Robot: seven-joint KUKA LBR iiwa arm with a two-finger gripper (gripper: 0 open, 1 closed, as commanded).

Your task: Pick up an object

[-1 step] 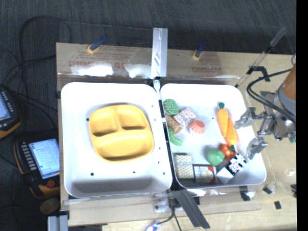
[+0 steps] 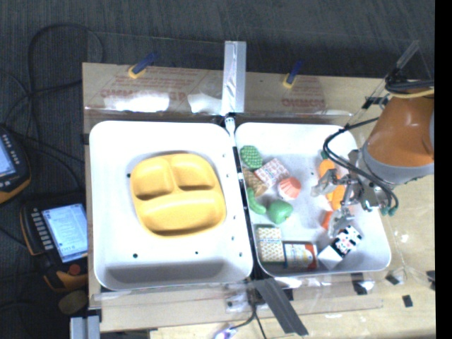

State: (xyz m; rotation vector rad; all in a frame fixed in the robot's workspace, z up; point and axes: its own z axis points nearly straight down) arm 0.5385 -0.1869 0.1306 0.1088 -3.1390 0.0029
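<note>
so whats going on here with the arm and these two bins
A grey and orange robot arm reaches into the right bin, its end effector low over the toys along that bin's right side, near a black-and-white die. Nothing is visibly held yet. The left bin holds a yellow divided tray.

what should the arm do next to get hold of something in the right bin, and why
Probably lower the end effector straight down and close: it sits over the black-and-white dotted block near the right bin's front corner, with nothing visibly held between its fingers.
</note>
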